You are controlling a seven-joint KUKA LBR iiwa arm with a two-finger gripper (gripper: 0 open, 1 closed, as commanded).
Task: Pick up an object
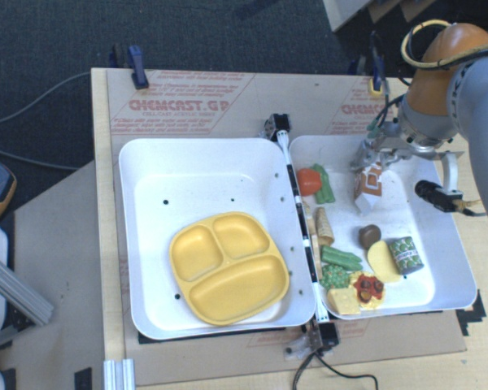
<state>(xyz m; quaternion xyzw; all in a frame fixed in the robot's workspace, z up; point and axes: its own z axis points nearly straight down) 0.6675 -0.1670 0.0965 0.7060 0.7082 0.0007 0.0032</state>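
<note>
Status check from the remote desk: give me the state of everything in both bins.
Yellow three-compartment plastic plate: flat in left bin, nothing in it.
White-and-brown carton: upright, under gripper.
Red toy tomato: resting by right bin's left wall.
Green printed can: on its side.

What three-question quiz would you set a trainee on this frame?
1. True or false: the yellow divided plate lies in the left bin.
2. Which bin does the gripper hang over?
3. The green can lies: A) beside the tomato, B) at the right bin's right side, C) on the plate.

Key: 1 true; 2 the right bin; 3 B.
</note>
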